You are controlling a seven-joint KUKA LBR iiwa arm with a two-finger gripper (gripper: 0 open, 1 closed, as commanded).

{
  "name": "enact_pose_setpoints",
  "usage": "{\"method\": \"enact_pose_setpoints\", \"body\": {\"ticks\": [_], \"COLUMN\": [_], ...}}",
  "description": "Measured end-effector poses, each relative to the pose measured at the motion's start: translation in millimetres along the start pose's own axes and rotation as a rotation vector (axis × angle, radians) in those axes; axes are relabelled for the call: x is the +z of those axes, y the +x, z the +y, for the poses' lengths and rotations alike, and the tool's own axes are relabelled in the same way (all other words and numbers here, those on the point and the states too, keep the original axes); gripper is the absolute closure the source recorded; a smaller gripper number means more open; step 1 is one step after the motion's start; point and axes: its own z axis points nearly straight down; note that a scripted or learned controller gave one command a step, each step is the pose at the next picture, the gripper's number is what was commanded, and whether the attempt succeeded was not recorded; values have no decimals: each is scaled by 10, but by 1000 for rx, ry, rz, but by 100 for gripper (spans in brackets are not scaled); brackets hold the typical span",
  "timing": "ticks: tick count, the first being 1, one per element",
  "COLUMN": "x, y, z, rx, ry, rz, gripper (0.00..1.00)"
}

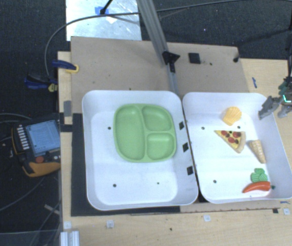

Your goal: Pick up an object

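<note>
The two-finger gripper (274,108) hangs at the far right edge of the right-hand shallow white bin (205,152), and its two dark fingers look spread apart with nothing between them.

The things to choose from all lie in that right bin. A yellow, lumpy toy piece (232,115) sits nearest the gripper, toward the back of the bin. Just in front of it lies a toy pizza slice with red dots (232,139), and beside that, toward the right wall, a pale cone-shaped piece (257,150). Down in the front right corner there is a toy with a red body and green top (257,182), pressed close to the wall. The left-hand white bin (99,168) holds a light green divided plastic plate (144,132).

From where I stand, the step in hand looks like the approach, with no pick made yet. The yellow piece seems the sensible target: it stands clear of its neighbours and sits proud of the floor, giving the fingers something to close on. The pizza slice looks flat and hard to pinch, and the corner toy leaves little room by the wall. I would want the gripper centred over the yellow piece, then lowered straight.
</note>
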Motion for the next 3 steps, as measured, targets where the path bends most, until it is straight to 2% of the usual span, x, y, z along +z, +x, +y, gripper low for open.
{"method": "enact_pose_setpoints", "body": {"ticks": [1,2,3], "x": [-9,546,990], "y": [0,67,-12], "z": [5,-60,-60], "rx": [0,2,3], "ry": [-2,1,0], "rz": [-1,1,0], "gripper": [0,0,0]}}
